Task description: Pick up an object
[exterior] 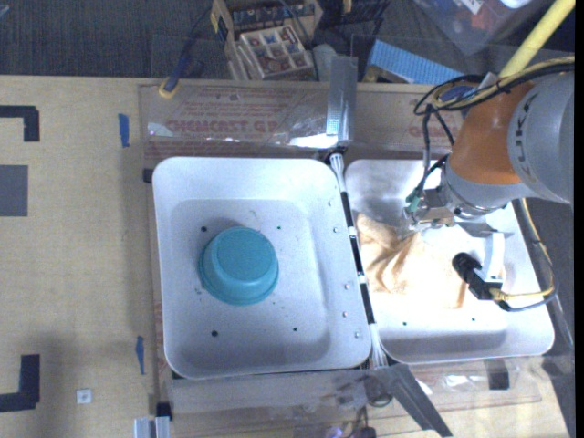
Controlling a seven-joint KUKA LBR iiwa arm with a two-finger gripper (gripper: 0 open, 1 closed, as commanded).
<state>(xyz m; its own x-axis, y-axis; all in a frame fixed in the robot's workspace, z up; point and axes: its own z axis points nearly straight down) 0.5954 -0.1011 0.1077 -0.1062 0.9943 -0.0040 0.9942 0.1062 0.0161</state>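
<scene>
teal bowl (239, 264) upside down in left bin (173, 190), well apart from arm; tan cloth (401, 261) crumpled in right bin (525, 331), near the divider; hand (422, 215) low over cloth's upper edge, at or just above it; cannot tell whether spread or pressed together, nothing visibly pinched

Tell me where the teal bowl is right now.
In the camera view the teal bowl sits upside down near the middle of the left bin, apart from the tan cloth lying in the right bin.
</scene>
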